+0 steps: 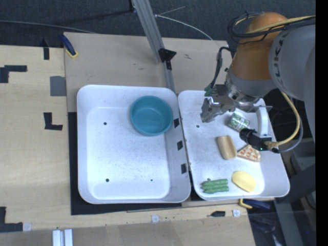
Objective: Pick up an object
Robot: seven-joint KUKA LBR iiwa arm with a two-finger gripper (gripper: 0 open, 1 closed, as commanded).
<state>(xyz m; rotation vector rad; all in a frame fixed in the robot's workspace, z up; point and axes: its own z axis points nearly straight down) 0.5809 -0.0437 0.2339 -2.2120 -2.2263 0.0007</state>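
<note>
My gripper (209, 111) hangs over the upper part of the right bin (197, 152), with its fingers pointing down and to the left. Nothing shows between them. Just to its right lies a small green and white can (238, 122). Below that are a tan bread roll (225, 146), a pizza slice (249, 153), a yellow lemon-like piece (243, 181) and a bunch of green beans (214, 185).
A blue bowl (151, 115) sits at the top of the left bin (123, 178). A slanted metal pole (154, 35) runs down to the gap between the bins. The grey and orange arm (261, 50) covers the right bin's upper right corner.
</note>
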